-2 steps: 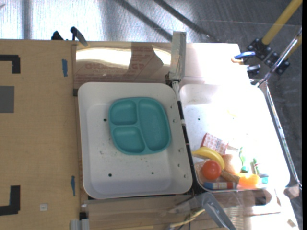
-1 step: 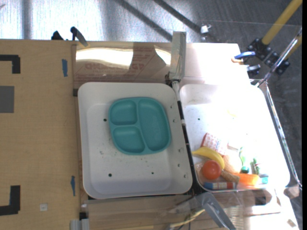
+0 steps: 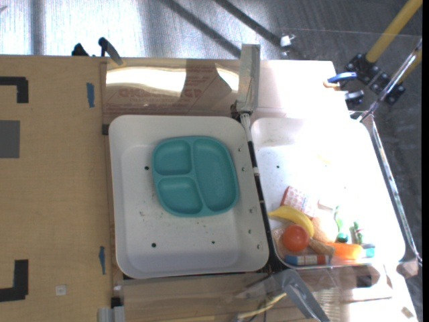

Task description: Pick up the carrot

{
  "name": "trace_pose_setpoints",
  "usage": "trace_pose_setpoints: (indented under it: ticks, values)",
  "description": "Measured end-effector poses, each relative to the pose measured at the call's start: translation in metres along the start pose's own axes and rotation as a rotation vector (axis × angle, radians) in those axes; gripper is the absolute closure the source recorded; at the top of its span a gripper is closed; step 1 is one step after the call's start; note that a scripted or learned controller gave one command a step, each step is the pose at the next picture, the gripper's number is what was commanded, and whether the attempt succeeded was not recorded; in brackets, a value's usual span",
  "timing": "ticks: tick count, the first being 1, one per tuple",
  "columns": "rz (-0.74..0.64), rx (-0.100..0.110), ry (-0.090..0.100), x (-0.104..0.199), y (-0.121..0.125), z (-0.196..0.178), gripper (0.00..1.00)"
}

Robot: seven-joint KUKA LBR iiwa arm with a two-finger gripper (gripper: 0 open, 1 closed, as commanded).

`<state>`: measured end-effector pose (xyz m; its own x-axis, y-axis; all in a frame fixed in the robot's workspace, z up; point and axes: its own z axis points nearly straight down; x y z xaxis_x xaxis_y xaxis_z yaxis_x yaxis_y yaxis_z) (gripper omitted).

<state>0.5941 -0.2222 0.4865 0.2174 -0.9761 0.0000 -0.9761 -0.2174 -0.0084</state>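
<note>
Camera view looks down on a brown cardboard-covered bench [image 3: 53, 180], which takes up the left of the scene. Next to it sits the left shallow white bin [image 3: 134, 247], and on its floor lies a teal plastic plate with three compartments [image 3: 196, 175], flat and roughly centred, slightly toward the far side. A raised divider separates this bin from the right shallow white bin [image 3: 315, 146], whose far part is bare white. A cluster of small items is gathered in its near corner: a yellow banana [image 3: 295, 217] lying curved over a round red tomato [image 3: 293, 239], and just right of these the orange carrot [image 3: 348, 251], lying along the near wall, touching or almost touching its neighbours. Small green and blue pieces beside it are too small to identify. Far right, beyond the bin, a yellow pole with black clamps [image 3: 375, 66] leans in. As for the gripper, I cannot tell its state.
</note>
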Motion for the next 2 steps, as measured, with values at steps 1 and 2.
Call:
trace_pose_setpoints:
  ticks: [1,2]
  values:
    - [0.000,0.000,0.000,0.0000,0.0000,0.0000,0.00]
    - [-0.407,-0.001,-0.002,-0.0043,-0.0066,0.0009,0.00]
